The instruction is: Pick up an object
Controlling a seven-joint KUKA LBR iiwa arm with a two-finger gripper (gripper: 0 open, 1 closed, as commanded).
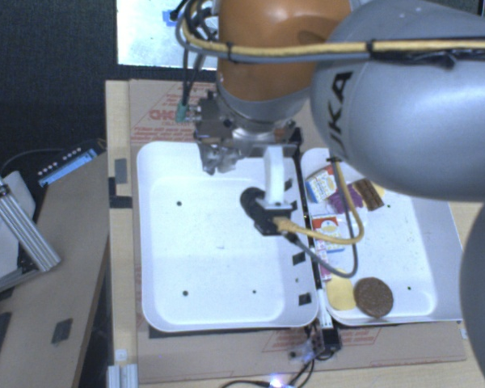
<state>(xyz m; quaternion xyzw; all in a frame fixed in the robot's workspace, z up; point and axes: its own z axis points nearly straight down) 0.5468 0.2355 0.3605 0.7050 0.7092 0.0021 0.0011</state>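
The left bin lies on the table. The gripper hangs over its back right corner; whether open or closed, I cannot tell. In the right bin lie packets, a yellow disc and a brown disc.

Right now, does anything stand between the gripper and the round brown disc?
The gripper is over the left white bin; the round brown disc lies in the right white bin. Only their adjoining rims lie between, nothing loose.
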